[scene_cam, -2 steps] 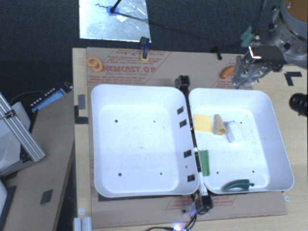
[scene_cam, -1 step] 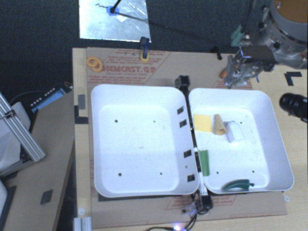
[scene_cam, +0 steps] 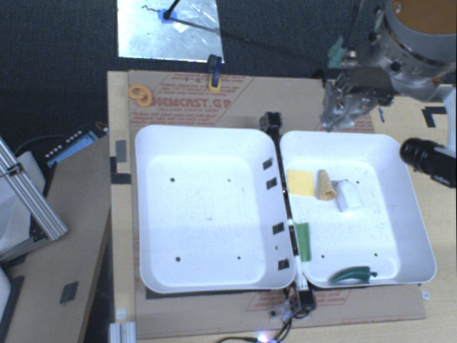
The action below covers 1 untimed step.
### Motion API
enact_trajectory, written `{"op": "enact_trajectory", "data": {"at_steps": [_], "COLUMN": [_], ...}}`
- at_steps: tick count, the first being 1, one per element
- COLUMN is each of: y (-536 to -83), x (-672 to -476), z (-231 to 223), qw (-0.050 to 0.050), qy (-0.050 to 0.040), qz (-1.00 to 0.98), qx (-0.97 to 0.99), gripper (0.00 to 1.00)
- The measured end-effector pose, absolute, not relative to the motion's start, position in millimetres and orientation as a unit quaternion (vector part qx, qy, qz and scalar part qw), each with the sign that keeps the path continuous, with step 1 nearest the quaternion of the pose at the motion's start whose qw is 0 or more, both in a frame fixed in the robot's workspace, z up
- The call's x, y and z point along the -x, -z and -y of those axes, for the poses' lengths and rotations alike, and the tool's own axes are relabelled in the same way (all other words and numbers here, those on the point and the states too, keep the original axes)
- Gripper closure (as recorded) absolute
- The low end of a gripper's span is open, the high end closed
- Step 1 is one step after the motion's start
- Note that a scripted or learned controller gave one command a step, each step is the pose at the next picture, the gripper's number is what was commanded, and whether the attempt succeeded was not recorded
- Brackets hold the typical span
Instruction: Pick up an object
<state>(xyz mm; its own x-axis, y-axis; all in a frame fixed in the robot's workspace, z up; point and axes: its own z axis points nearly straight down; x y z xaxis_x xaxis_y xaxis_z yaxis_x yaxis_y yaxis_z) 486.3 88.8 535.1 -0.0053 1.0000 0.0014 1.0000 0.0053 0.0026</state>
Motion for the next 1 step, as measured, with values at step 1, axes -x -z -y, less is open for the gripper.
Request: {"op": "enact_trajectory", "data": {"at_steps": [1], "y": [-535.1], "x": [-486.4], "z": [-103.3], "qw": [0.000], "qy": [-0.0015], "qz": [-0.709], "qx": [-0.705], "gripper": [1.00]}}
